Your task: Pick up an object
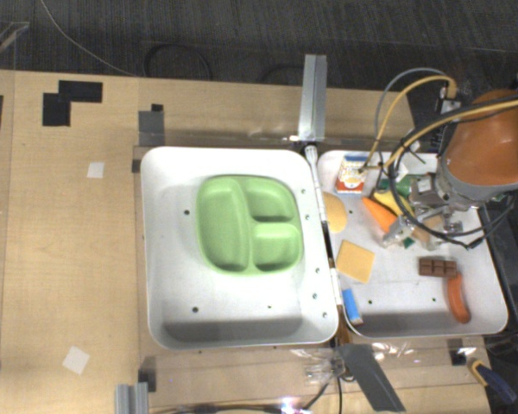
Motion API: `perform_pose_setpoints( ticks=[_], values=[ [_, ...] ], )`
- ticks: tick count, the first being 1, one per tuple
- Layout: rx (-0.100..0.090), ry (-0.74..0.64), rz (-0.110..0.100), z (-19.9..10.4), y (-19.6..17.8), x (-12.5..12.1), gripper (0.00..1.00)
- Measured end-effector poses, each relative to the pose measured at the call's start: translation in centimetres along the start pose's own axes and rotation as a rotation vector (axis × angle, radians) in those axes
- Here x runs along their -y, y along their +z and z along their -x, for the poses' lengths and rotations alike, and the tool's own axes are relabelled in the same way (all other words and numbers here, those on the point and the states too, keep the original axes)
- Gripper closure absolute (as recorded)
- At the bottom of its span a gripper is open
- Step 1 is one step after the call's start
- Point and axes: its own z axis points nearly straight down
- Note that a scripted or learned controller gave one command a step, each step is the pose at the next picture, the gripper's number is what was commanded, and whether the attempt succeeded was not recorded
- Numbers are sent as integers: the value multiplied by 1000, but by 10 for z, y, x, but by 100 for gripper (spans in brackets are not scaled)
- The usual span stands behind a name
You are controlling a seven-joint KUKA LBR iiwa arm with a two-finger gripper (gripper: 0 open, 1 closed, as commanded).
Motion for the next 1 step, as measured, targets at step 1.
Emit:
perform_pose_setpoints(
  ticks=[1],
  values=[
    [0, 164, -1, 27, 0, -8, 0]
  ],
)
